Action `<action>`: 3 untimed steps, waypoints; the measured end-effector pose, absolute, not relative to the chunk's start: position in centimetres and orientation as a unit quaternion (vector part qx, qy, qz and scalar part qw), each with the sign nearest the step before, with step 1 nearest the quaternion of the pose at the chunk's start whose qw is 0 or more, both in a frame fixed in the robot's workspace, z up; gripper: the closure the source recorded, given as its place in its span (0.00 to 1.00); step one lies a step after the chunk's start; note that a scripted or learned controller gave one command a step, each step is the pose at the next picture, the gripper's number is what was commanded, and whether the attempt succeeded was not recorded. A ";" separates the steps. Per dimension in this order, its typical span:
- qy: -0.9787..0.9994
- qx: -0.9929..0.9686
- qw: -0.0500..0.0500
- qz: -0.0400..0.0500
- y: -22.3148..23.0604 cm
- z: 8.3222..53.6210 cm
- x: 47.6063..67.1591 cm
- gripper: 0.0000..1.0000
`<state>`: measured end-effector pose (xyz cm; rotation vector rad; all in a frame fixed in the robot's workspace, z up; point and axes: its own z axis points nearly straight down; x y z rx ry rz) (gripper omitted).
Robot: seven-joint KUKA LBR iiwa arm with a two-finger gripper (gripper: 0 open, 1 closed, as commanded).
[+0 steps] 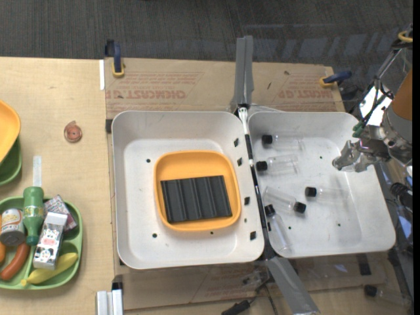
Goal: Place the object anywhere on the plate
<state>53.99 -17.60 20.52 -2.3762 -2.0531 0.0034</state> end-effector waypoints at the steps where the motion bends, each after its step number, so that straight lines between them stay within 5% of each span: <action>1: -0.725 -0.689 0.000 0.001 -20.0 20.9 57.6 1.00; 2: -0.766 -0.643 -0.001 0.001 -22.2 23.4 63.3 1.00; 3: -0.843 -0.538 -0.002 0.000 -22.1 25.0 66.0 1.00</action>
